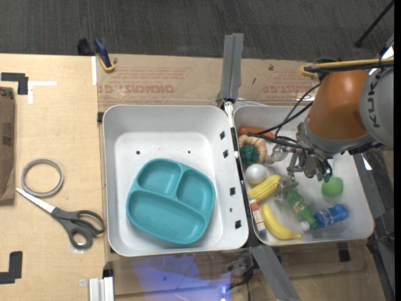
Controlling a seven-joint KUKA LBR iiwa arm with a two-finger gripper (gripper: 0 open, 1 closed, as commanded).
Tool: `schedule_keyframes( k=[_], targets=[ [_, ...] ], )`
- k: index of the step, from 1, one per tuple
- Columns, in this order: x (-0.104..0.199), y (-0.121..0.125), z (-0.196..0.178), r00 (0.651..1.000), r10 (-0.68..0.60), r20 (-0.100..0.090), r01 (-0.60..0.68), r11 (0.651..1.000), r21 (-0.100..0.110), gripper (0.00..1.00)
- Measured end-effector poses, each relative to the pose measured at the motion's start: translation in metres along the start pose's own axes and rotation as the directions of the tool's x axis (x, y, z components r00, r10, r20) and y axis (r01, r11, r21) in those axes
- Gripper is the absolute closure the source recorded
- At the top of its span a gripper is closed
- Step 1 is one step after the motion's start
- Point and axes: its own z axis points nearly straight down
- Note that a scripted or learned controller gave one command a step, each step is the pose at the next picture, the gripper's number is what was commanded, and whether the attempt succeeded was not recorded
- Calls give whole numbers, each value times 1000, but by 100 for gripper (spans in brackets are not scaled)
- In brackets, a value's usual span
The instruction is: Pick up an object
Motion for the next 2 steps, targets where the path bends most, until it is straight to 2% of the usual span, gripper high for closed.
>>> schedule_keyframes(
  k=[1,2],
  targets=[
    [82,-36,1,999,49,-4,-49,999,0,0],
    [37,8,0,998,61,-1,-61,998,-1,0]
  ],
)
